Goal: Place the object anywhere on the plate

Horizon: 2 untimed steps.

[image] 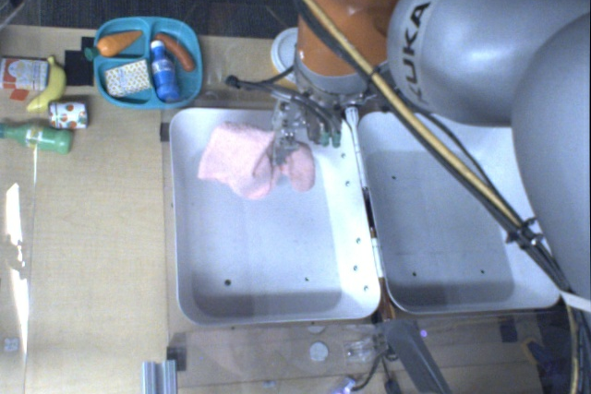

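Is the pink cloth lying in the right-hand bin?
No, the pink cloth lies in the left bin, under the gripper.

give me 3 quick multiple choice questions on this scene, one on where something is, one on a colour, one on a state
1. Where does the pink cloth lie?
A. in the left bin
B. in the right bin
C. on the blue tray

2. What colour is the divided tray at the upper left of the bench?
A. red
B. blue
C. white

3. How does the cloth lie?
A. neatly folded square
B. rolled into a tube
C. crumpled, with the pincer right at its right part

Answers:
1. A, the cloth sits in the upper part of the left bin.
2. B, the tray's rim and walls are blue.
3. C, its outline is uneven and the pincer is on it.
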Available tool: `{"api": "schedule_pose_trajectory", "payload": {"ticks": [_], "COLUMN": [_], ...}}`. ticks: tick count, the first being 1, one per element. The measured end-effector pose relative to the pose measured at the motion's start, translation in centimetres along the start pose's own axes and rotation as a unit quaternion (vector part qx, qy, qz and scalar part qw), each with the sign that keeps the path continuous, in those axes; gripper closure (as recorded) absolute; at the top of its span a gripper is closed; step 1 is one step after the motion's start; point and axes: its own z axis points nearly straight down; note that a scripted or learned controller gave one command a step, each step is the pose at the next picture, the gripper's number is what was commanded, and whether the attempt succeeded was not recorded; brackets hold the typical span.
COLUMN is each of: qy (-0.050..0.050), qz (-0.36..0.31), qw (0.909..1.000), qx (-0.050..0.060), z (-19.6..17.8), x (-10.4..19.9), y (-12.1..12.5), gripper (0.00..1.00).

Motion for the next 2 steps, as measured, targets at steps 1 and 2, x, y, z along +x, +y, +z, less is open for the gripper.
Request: {"api": "schedule_pose_trajectory", "payload": {"ticks": [1, 2], "qy": [-0.001, -0.001], "qz": [-0.001, 0.000], "qw": [1.0000, 1.0000], "qx": [0.000, 0.000], "z": [-0.59, -0.62], "x": [-0.27, -0.29], "y": [5.20, 5.18], "gripper": [1.00, 0.00]}}
